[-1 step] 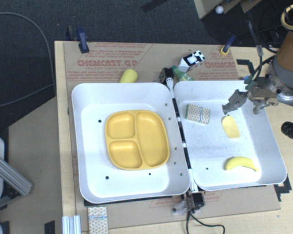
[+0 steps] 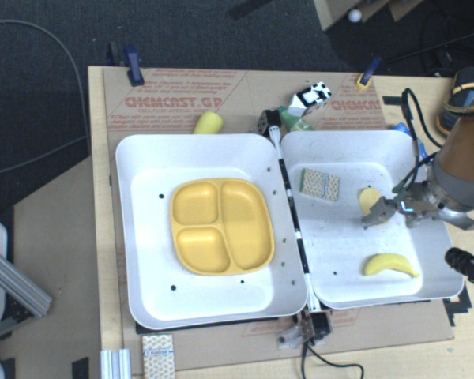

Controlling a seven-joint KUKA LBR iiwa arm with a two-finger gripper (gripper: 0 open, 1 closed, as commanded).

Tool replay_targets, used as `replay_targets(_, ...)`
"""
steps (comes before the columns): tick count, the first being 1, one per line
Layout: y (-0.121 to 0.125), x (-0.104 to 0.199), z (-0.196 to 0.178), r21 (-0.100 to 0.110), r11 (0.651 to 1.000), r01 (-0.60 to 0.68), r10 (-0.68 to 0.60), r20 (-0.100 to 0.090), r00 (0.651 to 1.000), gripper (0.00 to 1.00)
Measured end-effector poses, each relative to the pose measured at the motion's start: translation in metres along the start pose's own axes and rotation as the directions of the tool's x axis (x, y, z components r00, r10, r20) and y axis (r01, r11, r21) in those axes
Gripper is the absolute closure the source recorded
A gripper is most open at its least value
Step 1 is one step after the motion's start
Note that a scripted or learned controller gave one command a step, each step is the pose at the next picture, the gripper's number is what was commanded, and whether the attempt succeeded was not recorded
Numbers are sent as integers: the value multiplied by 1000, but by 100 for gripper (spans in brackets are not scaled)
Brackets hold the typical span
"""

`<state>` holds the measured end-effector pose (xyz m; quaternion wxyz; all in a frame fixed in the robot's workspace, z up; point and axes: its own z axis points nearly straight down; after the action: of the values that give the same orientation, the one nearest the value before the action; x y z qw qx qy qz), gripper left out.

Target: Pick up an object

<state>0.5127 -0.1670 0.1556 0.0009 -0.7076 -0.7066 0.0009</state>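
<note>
In the right bin (image 2: 426,289) lie a yellow banana (image 2: 390,266) near the front, a small round yellow object (image 2: 368,200) in the middle, and a pale patterned rectangular pad (image 2: 320,185) farther left. My gripper (image 2: 387,205) reaches in from the right and stands open just right of the round yellow object, low over the bin floor. One finger (image 2: 374,217) points left just below that object. Nothing is between the fingers. The banana lies apart, in front of the gripper.
The left bin (image 2: 142,235) holds a yellow divided plate (image 2: 221,226). Behind the bins on the board sit a yellow object (image 2: 208,122), a black-and-white item (image 2: 312,95) and clamps. The bins' shared rim (image 2: 291,212) runs between them.
</note>
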Motion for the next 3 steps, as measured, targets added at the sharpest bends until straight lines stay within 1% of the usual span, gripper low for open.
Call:
replay_targets(1,-34,15,71,-2,1000,1,-1,0,1000,0)
replay_targets(2,47,-57,28,-4,1000,1,-1,2,1000,0)
replay_targets(3,77,-3,71,-2,1000,3,-3,-1,1000,0)
